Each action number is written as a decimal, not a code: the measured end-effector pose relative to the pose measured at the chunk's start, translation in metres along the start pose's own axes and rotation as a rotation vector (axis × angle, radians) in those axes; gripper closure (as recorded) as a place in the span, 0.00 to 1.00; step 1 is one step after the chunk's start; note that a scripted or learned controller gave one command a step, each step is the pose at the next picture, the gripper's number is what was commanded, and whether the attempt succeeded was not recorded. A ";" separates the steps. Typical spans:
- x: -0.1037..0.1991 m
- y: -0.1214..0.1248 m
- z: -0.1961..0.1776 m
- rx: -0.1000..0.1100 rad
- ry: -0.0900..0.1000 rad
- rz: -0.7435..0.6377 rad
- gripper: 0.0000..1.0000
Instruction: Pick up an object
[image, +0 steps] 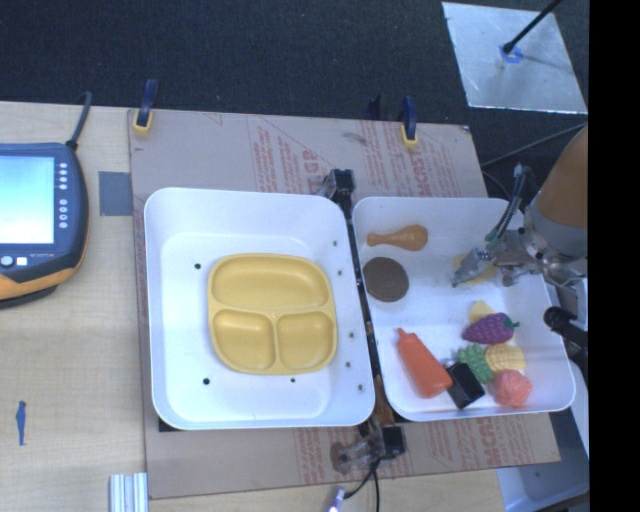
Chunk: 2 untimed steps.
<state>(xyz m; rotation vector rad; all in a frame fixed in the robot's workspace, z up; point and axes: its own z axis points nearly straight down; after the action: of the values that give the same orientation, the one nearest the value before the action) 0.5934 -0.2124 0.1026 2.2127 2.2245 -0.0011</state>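
Two shallow white bins sit side by side on a cardboard sheet (300, 150) clamped to the bench. The left bin (170, 330) carries a yellow divided plate (272, 312) near its centre, with bare white floor on all four sides of it. The right bin (440, 410) carries the loose items. A tan drumstick (398, 238) lies near the far edge, close to the far left corner. A brown disc (385, 279) lies just beside the left wall. An orange bottle (423, 364) lies at a slant toward the near left corner, with a black block (463, 384) touching its lower end. A purple grape bunch (489, 327), a yellow corn cob (503, 357), a green piece (474, 361) and a red strawberry (512, 388) crowd the near right corner, packed against each other. The middle of the right bin's floor is open between the disc and this cluster.

The arm reaches in over the right wall of the right bin. The gripper (470, 268) sits low over the far right part of that bin, at a small yellow item (468, 266). The view is too blurred to tell whether the gripper grasps the item or how it is set. The gripper stands well apart from the drumstick and disc, and near the grape bunch.

A handheld control pad (35, 220) rests at the left edge of the bench.
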 end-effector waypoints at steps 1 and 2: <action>0.001 -0.076 0.011 0.006 0.004 0.001 0.00; 0.000 -0.074 -0.001 0.004 0.002 -0.002 1.00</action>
<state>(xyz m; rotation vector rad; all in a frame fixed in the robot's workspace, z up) 0.5191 -0.2130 0.1033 2.2128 2.2300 -0.0035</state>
